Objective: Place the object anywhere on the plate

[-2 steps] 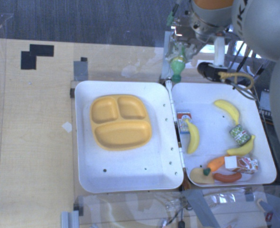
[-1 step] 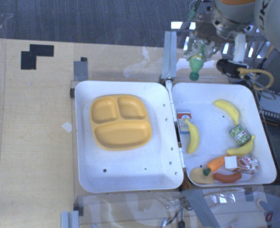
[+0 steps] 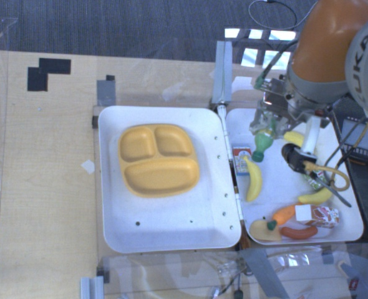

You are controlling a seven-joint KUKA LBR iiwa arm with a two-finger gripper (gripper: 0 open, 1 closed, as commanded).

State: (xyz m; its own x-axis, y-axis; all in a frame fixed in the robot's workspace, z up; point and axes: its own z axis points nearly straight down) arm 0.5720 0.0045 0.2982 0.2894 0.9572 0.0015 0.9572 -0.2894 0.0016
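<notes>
The hand [image 3: 266,124] sits right over a small green plastic bottle [image 3: 262,144] in the right bin — can't tell its grip; yellow three-compartment plate [image 3: 159,159] sits left.

A robotics lab: a KUKA arm [image 3: 337,39] over a pale wooden table [image 3: 40,167] with 2 white bins [image 3: 171,235], loose cables [image 3: 272,8] and toy food.

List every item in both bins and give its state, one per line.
Plate: yellow, flat in left bin, compartments bare.
Green bottle: tilted under the gripper.
Banana: lying flat, right bin.
Second banana: lying near the right wall.
Carrot: lying flat.
Sausage: lying flat.
Small carton: against the left wall.
</notes>
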